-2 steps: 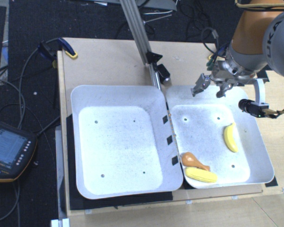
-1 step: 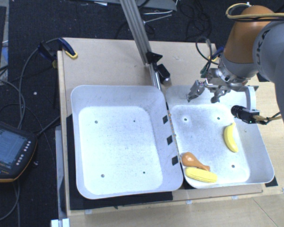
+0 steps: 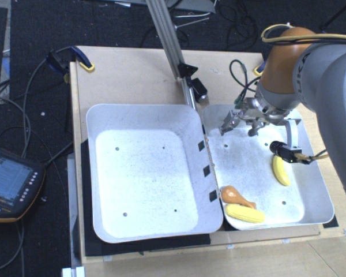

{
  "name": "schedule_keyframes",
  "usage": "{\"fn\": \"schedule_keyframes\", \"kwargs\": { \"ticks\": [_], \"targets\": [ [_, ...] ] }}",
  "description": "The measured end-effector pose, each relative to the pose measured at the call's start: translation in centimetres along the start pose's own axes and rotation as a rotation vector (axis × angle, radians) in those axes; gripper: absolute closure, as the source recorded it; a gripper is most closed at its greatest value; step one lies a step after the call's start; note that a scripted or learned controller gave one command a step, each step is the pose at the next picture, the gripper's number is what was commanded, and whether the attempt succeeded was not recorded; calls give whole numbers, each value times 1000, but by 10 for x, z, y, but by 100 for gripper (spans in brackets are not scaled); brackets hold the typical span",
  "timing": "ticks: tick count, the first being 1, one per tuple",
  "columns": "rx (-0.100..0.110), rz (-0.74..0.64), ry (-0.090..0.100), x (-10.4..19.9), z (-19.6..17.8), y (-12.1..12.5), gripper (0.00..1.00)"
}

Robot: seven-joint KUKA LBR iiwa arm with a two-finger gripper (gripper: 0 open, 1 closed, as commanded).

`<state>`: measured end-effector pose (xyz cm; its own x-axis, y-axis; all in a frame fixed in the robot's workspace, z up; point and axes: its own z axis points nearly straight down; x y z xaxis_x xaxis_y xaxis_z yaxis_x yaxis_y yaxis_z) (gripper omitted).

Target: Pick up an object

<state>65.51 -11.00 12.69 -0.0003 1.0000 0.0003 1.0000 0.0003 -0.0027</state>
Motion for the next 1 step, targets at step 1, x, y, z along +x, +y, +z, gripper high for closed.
{"fn": "schedule_keyframes", "kwargs": {
  "ticks": [1],
  "targets": [
    [-3, 0, -1, 0, -12, 1, 100]
  ]
}}
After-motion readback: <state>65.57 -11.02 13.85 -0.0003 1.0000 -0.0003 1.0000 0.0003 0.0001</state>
